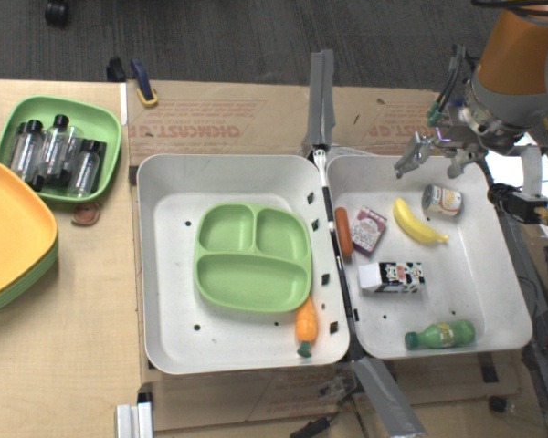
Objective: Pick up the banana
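Diagonally below-left of the gripper (441, 150) lies the banana (416, 223), long axis slanting down-right; the fingers stand apart, holding nothing.

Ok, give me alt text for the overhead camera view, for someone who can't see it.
A yellow banana lies in the right white bin, with the gripper hovering above the bin's far edge. A green divided plate and a toy carrot sit in the left bin.

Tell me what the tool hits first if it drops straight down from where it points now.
Probably bare bin floor between the banana and the small can; the tool hangs above them, though depth is unclear.
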`<state>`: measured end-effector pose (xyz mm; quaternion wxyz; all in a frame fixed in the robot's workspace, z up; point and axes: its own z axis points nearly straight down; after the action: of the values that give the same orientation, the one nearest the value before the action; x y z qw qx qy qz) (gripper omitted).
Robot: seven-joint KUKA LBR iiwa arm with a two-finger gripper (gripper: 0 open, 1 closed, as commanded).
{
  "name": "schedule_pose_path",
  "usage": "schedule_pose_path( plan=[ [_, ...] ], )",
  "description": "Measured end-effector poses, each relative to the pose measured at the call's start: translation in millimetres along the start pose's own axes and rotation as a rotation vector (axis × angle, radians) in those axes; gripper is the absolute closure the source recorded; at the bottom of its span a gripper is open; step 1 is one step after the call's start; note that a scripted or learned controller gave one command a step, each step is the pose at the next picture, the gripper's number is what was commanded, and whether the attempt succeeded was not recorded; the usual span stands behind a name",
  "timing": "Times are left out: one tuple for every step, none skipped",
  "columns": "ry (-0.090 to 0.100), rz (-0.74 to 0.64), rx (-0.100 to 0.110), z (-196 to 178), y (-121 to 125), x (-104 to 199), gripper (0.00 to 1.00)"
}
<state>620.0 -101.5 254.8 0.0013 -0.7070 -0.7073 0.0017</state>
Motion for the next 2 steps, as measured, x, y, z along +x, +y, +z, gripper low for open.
schedule_pose_path(
  plan=[
    [0.0,0.113,-0.001,84.1,-8.0,-32.5,0.0],
    [0.0,0.068,-0.002,162.3,-17.5,-44.0,0.0]
  ],
)
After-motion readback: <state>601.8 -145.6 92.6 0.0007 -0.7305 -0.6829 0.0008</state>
